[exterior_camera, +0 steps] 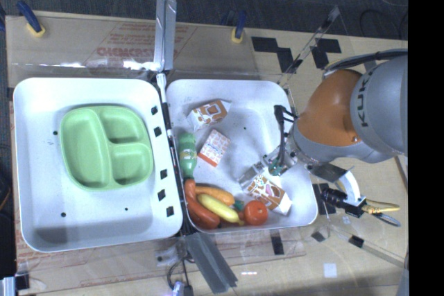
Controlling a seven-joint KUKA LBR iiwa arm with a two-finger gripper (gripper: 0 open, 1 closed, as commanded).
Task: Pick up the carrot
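Note:
The carrot [214, 193] is an orange stick lying at the front left of the right bin [243, 90]. It rests between a red item [197, 213] and a yellow banana [219, 208]. My gripper [262, 168] is low in the right bin's right half, just above a small printed carton [270, 193]. It is about a hand's width to the right of the carrot and apart from it. Nothing shows held in it.
The right bin also holds a green bottle [187, 152], two more small cartons [209, 111] [214, 148] and a red tomato [255, 212]. A green divided plate [105, 145] lies in the left bin [35, 218]. The arm's orange band [331, 114] hangs over the bin's right rim.

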